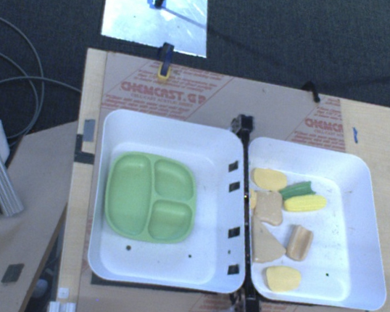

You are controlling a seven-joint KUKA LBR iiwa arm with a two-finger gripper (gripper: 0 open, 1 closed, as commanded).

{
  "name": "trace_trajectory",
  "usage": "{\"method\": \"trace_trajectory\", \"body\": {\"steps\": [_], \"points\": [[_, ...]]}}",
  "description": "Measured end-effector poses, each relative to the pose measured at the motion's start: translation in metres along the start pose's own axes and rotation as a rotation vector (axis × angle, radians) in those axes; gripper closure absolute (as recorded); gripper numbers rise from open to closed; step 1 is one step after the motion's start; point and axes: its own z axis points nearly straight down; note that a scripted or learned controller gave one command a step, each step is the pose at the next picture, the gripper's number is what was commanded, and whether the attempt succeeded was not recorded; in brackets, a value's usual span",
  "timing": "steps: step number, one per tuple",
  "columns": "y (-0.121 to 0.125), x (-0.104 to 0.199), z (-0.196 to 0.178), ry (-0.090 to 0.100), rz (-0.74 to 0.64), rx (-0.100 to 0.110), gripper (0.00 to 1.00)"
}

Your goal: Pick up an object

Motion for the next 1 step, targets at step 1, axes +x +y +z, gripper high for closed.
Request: {"method": "trace_trajectory", "body": {"steps": [1], "points": [[-0.0262,0.0616,0.1640,0.007,-0.013,0.013,1.00]]}}
